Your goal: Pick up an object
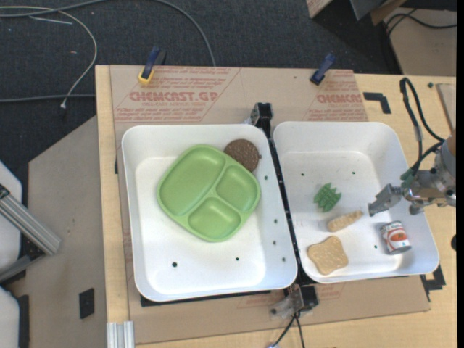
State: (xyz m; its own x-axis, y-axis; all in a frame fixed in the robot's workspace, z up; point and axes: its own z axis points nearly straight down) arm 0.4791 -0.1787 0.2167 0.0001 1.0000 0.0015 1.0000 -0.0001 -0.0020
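End effector [397,196] sits over the right bin [377,140], above the small can [395,237]. I can't tell its grip state from here.

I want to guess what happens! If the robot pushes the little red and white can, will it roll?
Probably: the can looks round and seems to lie on its side. It looks small, so likely light. The bin wall beside it might stop it.

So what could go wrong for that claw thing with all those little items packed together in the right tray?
The gripper sits low between the small can and the tan stick, so it may nudge one aside instead of catching it. The can lies near the right bin wall, which could block a finger. The toast slice looks flat and hard to pinch.
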